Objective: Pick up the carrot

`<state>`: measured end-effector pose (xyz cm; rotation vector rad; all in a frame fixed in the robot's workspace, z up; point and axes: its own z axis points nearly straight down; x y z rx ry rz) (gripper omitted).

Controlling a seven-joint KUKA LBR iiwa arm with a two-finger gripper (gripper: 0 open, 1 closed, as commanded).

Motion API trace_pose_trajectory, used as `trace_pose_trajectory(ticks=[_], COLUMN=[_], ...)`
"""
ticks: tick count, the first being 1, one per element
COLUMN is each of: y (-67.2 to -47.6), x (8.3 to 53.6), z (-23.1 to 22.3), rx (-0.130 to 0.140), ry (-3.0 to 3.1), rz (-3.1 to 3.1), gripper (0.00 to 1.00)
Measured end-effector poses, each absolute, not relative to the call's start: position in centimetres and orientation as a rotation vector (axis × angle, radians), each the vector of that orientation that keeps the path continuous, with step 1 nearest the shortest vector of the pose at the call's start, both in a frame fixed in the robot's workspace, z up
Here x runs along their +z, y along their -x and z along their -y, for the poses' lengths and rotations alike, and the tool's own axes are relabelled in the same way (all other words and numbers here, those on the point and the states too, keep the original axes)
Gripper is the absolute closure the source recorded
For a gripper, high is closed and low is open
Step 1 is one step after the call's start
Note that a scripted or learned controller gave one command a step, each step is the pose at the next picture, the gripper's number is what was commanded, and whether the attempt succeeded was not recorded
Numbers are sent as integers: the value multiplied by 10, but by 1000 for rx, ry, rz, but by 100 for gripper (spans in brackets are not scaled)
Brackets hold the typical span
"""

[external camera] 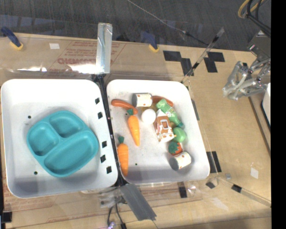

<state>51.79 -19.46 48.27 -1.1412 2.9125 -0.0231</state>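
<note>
Two orange carrots lie in the right bin (195,168). One carrot (133,129) sits near the bin's middle, point toward the front, just left of a white egg (148,115). The other carrot (122,158) rests against the left wall by the front corner, green top pointing back. My gripper (239,83) hangs over the bare bench to the right of the bins, well away from both carrots and holding nothing that I can see.
The right bin also holds a sausage (122,104), a white block (142,99), a small carton (164,128), green toys (178,134) and a cup (180,161). A teal divided plate (62,142) lies in the left bin (9,99).
</note>
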Motion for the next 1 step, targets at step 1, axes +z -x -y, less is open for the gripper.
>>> trace_pose_trajectory(ticks=[1], y=[-505], x=[404], z=[210], rx=[3], ry=[1631], rz=[-2686], gripper=[100])
